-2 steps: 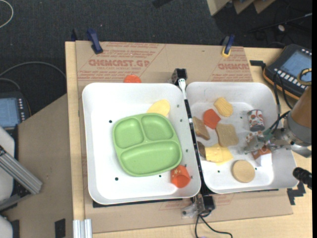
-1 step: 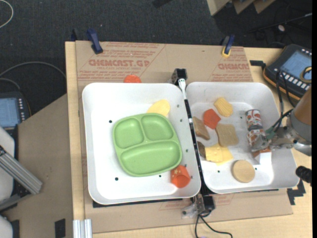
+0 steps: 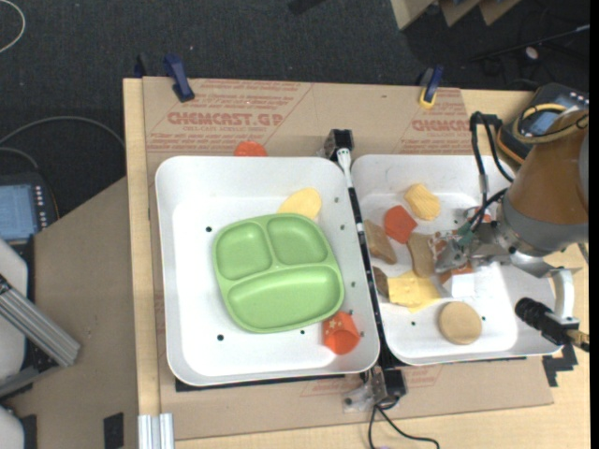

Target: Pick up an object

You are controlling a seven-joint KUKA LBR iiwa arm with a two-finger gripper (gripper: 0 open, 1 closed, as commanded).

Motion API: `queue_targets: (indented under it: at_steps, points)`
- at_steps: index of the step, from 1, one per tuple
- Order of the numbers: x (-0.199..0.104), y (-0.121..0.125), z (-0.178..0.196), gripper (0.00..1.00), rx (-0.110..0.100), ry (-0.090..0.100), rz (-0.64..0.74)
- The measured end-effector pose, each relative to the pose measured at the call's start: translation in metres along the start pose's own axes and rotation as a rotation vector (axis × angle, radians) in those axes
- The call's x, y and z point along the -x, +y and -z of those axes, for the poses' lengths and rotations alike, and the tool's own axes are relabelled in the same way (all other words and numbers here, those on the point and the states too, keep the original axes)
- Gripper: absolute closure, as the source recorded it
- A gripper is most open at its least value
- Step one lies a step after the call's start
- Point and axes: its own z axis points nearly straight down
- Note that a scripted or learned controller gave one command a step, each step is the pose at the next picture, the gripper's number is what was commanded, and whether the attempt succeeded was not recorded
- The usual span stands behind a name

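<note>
Gripper (image 3: 447, 251) low in the right bin (image 3: 487, 349) – grip unreadable – beside brown pieces (image 3: 421, 255)

The grey KUKA arm with its orange band (image 3: 552, 190) reaches in from the right, wrist bent low over the right-hand shallow white bin (image 3: 487, 349). Its two-finger gripper (image 3: 449, 251) points leftward, hovering just above that bin's middle, cables looping up behind the wrist.
</note>
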Motion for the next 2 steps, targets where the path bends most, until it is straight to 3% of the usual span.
queue_targets:
  at_steps: [1, 2]
  points:
    - [-0.039, 0.022, -0.026, 1.0, 0.019, -0.007, -0.004]
    - [-0.105, 0.097, 0.067, 1.0, 0.011, 0.0, 0.004]
